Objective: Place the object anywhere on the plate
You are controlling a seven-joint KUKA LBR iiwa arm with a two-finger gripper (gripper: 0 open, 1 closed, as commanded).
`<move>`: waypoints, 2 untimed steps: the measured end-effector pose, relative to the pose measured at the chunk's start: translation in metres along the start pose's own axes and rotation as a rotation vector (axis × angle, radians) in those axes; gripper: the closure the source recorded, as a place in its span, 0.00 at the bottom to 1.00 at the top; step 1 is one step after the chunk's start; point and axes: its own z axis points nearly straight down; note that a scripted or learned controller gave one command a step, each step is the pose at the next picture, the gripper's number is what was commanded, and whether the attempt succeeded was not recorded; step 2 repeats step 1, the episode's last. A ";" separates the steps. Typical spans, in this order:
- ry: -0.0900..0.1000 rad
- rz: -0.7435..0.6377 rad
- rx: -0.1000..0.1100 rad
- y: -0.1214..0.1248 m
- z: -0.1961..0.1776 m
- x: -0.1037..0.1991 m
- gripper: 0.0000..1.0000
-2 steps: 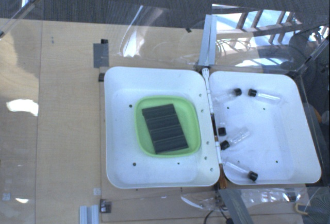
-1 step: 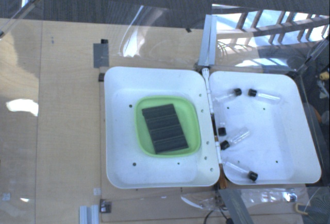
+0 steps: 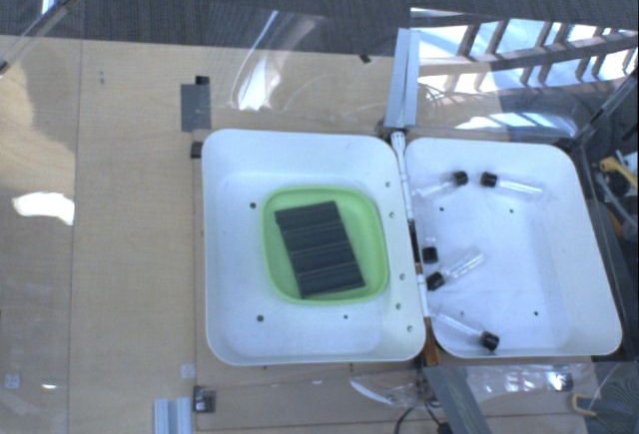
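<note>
A green plate [image 3: 324, 244] is sitting in the middle of the left bin [image 3: 230, 322], carrying a dark ribbed block [image 3: 319, 248]. Clear black-capped vials [image 3: 455, 268] are lying scattered across the right bin [image 3: 559, 312], mostly toward its left edge.

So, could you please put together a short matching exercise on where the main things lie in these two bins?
Things:
1. square green plastic plate
2. dark grey ribbed rectangular block
3. clear plastic tubes with black caps
4. left shallow white bin

Places:
A. scattered in the right bin
B. lying on the green plate
C. holding the green plate
D. in the middle of the left bin

Pairs: 1-D, 2-B, 3-A, 4-C
</note>
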 end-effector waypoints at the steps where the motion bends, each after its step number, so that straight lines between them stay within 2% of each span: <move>1: 0.003 -0.002 -0.003 0.000 -0.024 0.000 0.00; 2: 0.003 -0.002 -0.003 0.000 -0.024 0.000 0.00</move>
